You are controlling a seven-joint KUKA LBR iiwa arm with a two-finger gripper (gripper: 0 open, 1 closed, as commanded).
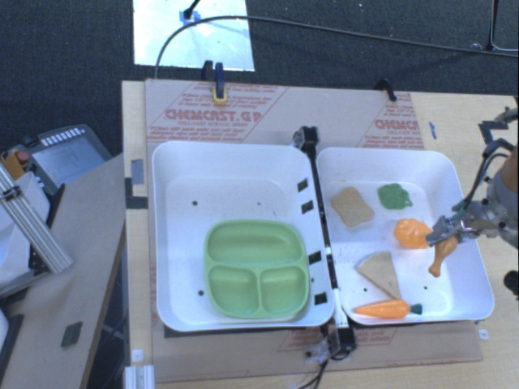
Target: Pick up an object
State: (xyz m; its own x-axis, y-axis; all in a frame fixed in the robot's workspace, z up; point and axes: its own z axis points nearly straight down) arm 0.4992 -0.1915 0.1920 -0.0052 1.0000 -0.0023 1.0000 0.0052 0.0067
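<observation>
Gripper [451, 232] was seen at the right bin [466, 186], beside the orange chicken drumstick [418, 237]. Finger state could not be told. Drumstick likely targeted: nearest item, lying apart from the green leaf [394, 195] and carrot [385, 308].

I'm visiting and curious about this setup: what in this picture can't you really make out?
- The robot's hand: small and blurred, so its grip on the drumstick-shaped toy is unclear.
- The arm: cut off by the right edge.
- The grey device at left: cut off by the left edge.
- The orange lump: too blurred to identify.
</observation>
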